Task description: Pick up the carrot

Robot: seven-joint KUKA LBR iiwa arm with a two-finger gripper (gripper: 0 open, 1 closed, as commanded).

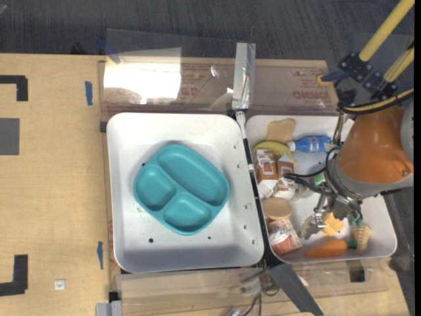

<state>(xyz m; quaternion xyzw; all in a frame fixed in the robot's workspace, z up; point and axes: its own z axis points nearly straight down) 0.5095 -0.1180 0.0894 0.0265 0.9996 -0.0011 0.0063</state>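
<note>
Two white bins fill the bench. Lower right, the carrot (324,248) lies among clutter — the gripper (327,219) hovers just above, grip unreadable. Crowding toys could make it snag a neighbour instead.

The bench (46,176) has a pale wooden top with black angular markings and strips of blue tape near its left part. Two shallow white bins rest directly on it side by side: the left bin (125,143) and the right bin (385,232), their inner rims touching along the middle. Behind them a flattened brown cardboard sheet (283,84) lies on the bench, partly under clear plastic film (141,78).
</note>
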